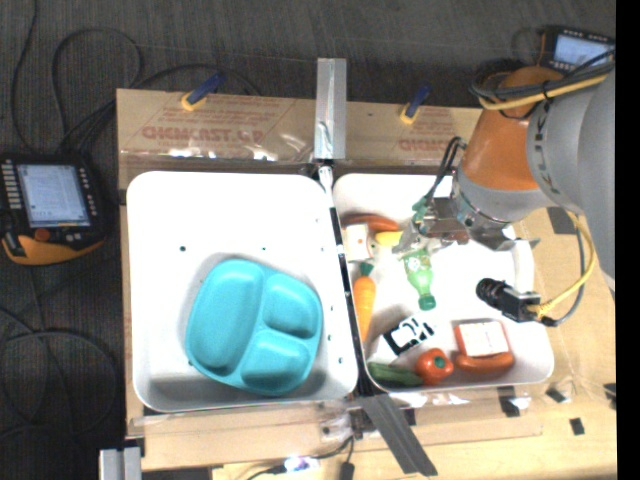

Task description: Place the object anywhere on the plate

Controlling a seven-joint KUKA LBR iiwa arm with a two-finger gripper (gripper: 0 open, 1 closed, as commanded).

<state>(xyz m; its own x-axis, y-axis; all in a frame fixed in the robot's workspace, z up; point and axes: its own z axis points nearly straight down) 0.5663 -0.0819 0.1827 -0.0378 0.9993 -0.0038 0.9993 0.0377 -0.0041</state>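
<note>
The grey arm, rising closest to the lens at the right with its orange band above the wrist, is reaching in over the right bin. Beneath it, the counter is carrying two shallow white bins side by side. The left bin is holding a turquoise plate with three compartments, sitting toward its lower right part. The right bin is holding a scatter of toy food: an orange-red block with a pale top near the bottom, a carrot along the left wall, a red tomato, a dark green vegetable at the bottom edge, and a small black-and-white piece.

The claw is hanging over the upper middle of the right bin, and a small green bottle is dangling neck-down just beneath it. The bottle's upper end appears to be pinched in the claw, but the fingers themselves are too small and cluttered to make out, so I cannot tell how they are standing.

Judging by this, the pick-up step is under way. The next move is calling for a lift clear of the bin wall, then travel leftward across the divider to above the plate before letting go.
</note>
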